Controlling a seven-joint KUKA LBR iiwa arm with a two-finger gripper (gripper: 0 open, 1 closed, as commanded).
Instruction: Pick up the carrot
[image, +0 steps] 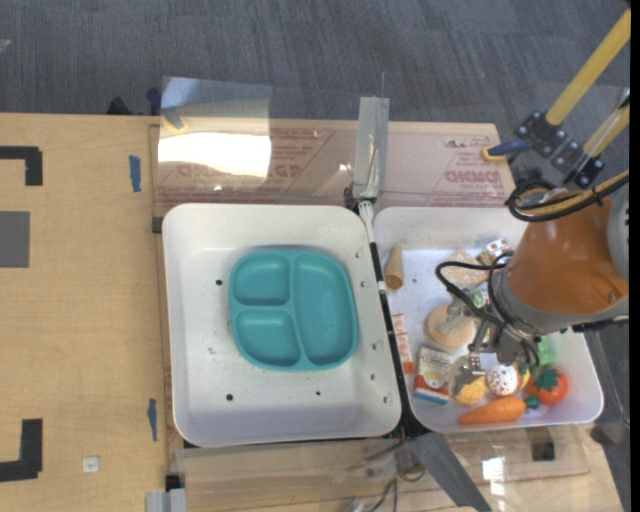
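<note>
A: What is borne by the tabletop (70, 300), taken from the largest thing down?

B: Two shallow white bins are seen side by side. The left bin (190, 330) holds a teal divided plate (294, 308), smooth and rounded, with three compartments. The right bin (585, 400), taken here as the landmark, is crowded with small toy foods, presumably heaped there so that a pick can be tried among clutter.

A: And the arm?

B: The arm (560, 265), grey with an orange band, is lowered over the middle of the right bin. The claw (487, 362) is hung just above the clutter toward the bin's near edge. Whether it is open or closed cannot be told; nothing is seen to be gripped.

A: Where is the carrot?

B: The carrot (492, 410) is laid flat against the right bin's near wall, just below the claw. It is orange, tapered and smooth. Beside it, toward the bin's near right corner, a red tomato-like piece (551, 386) is found, and a small white ball (502, 379) is lodged between.
</note>
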